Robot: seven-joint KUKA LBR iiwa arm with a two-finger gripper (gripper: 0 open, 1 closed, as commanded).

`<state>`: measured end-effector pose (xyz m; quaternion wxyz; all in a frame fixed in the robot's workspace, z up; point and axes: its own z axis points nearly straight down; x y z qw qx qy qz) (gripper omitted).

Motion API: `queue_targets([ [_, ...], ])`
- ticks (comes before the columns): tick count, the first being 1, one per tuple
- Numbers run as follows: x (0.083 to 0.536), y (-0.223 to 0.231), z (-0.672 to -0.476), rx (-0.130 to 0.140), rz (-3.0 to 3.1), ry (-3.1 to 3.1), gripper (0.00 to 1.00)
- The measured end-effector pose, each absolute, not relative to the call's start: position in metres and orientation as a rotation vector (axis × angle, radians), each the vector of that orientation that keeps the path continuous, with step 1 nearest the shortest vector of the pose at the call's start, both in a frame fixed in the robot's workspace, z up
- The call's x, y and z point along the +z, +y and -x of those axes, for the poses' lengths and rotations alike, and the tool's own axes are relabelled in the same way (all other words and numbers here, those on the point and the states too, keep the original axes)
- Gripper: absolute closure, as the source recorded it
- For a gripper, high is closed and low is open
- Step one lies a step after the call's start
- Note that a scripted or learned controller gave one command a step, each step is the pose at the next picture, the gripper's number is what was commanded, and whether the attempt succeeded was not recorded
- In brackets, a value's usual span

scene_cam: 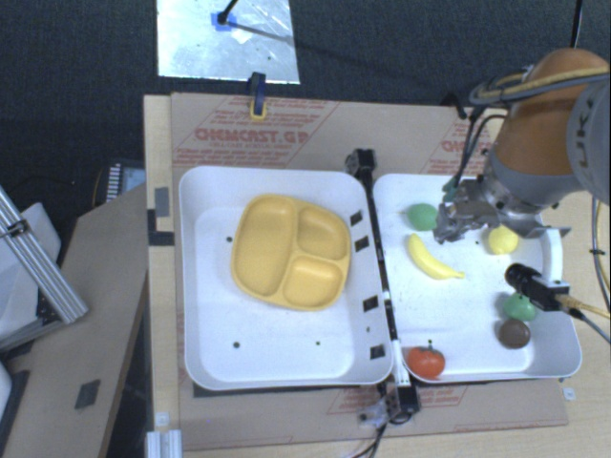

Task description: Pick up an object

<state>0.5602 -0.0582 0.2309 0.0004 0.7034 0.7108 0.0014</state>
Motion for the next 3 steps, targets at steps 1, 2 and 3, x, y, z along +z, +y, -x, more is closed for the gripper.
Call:
queue_targets([
  [1, 0.222, -0.013, -0.575, 0.003, -2.212, 2.228, 1.00],
  [2, 0.214, 0.041, -0.599, 0.005, -2.210, 2.232, 1.00],
  [3, 0.218, 0.081, -0.616, 0.006, -2.211, 2.230, 1.00],
])
